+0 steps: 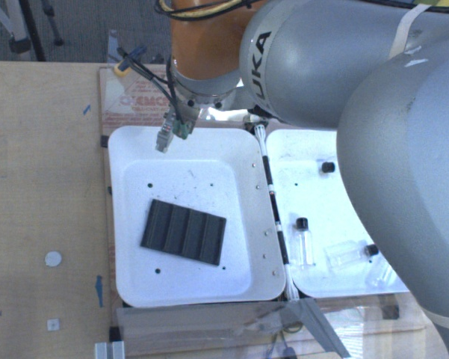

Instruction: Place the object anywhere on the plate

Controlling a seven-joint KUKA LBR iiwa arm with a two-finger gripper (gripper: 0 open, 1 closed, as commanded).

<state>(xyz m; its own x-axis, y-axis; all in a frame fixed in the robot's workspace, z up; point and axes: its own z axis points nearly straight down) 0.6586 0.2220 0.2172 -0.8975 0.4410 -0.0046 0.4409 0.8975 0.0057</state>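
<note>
Grey arm [373, 126] nearest, sweeping in from right across much of right bin [314, 152]. Gripper [166, 137] over far rim of left bin [127, 200]; pincer state impossible to tell, nothing visibly held. Dark ribbed plate [184, 232] flat in left bin. Likely object, clear vial [304, 244] with black cap, lying in right bin, well apart from gripper. Risks, as judged: slip from grasp on smooth wall; roll off ribbed plate on release; neighbouring vial [350, 254] picked instead.
</note>
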